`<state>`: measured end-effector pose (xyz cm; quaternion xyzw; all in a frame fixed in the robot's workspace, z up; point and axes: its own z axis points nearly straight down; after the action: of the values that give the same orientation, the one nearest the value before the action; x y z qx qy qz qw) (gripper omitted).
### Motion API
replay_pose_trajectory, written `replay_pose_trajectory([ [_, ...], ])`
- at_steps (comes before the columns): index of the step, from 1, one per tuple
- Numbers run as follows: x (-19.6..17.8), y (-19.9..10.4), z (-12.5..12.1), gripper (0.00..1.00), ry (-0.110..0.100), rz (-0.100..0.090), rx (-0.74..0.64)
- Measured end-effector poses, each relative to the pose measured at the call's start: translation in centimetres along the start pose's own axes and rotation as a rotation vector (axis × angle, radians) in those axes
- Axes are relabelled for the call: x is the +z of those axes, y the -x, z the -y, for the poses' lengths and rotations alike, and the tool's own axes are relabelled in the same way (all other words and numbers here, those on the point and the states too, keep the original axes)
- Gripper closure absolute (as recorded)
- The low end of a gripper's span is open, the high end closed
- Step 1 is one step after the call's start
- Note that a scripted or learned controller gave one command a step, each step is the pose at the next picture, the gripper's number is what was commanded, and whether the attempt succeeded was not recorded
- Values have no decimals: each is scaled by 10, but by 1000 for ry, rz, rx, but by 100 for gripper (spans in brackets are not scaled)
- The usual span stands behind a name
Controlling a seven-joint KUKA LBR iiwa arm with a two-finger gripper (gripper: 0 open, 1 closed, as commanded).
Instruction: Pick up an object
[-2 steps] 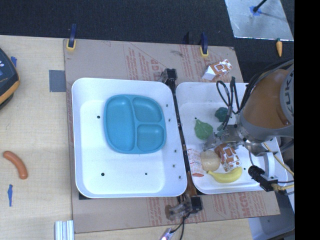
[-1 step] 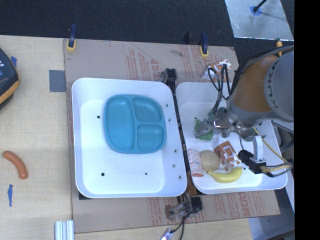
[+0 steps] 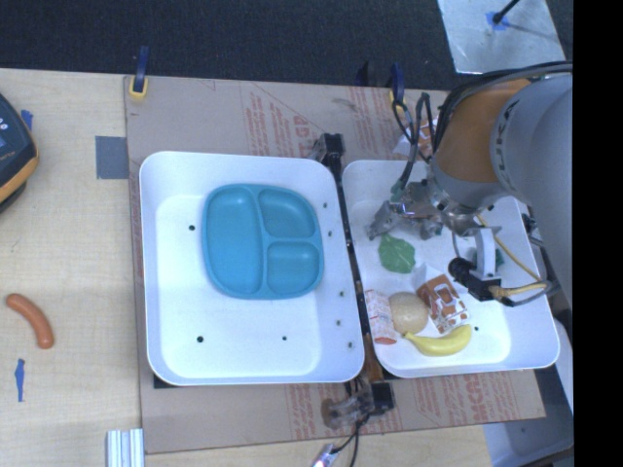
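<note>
The pincer [image 3: 382, 224] hangs low over the right bin [image 3: 526, 353], its metal fingers [image 3: 374, 230] pointing left toward the wall shared with the left bin [image 3: 156, 261]; they stand slightly spread with nothing visible between them, and whether their tips touch the bin floor cannot be told. Just below and to the right of it lies a green leafy item [image 3: 397, 255], close but apparently not gripped. Farther below sit a pale round piece [image 3: 408, 312], a patterned packet [image 3: 446, 303] and a yellow banana [image 3: 440, 341], while a blue divided plate [image 3: 261, 239] rests well to its left.
</note>
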<state>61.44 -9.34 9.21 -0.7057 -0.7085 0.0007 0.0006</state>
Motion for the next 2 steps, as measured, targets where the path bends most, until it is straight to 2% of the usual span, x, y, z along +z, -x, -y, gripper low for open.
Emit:
replay_pose_trajectory([
  [1, 0, 10, 8, 0, -3, 0, 0],
  [2, -104, 47, -42, 0, 2, 1, -1],
])
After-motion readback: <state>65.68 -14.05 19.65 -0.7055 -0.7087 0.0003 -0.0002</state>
